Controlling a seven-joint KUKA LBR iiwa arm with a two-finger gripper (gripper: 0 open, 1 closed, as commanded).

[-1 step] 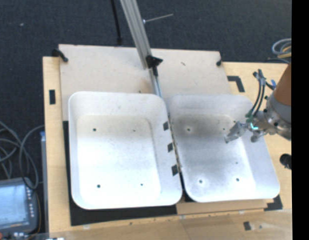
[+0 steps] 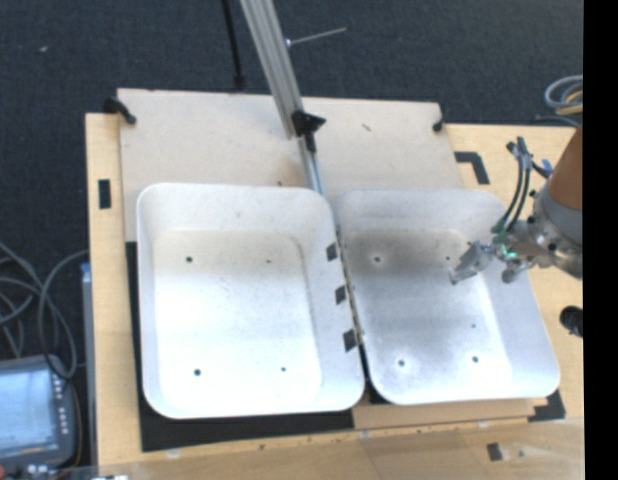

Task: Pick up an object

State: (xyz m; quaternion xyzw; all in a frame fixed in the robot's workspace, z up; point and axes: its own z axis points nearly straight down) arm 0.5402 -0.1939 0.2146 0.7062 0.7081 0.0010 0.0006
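The object to be picked up cannot be identified with certainty: a small grey piece sits at the tip of the gripper (image 2: 469, 264), and it cannot be told whether this is a separate item or part of the gripper itself. Whether the gripper is apart, together or clamped on anything also cannot be told. The gripper is positioned over the right-hand part of the right bin (image 2: 530, 366), near the bin's right wall and about midway along it. Whether it touches the bin floor cannot be told. A dark grey smudge (image 2: 414, 251) covers the upper middle of that bin's floor, just left of the gripper. The arm (image 2: 561, 218) enters from the right, with thin cables (image 2: 519, 183) looping above the wrist. The left bin (image 2: 150, 268) lies just beside the right bin, and small black clips (image 2: 341, 294) sit along the seam between them. Both bins rest on a light wooden bench (image 2: 219, 138). A slanted metal rail (image 2: 269, 53) ends above the seam, at a black clamp (image 2: 307, 123) at the rear of the bench. A small screen (image 2: 24, 408) sits on the dark floor at the lower left.
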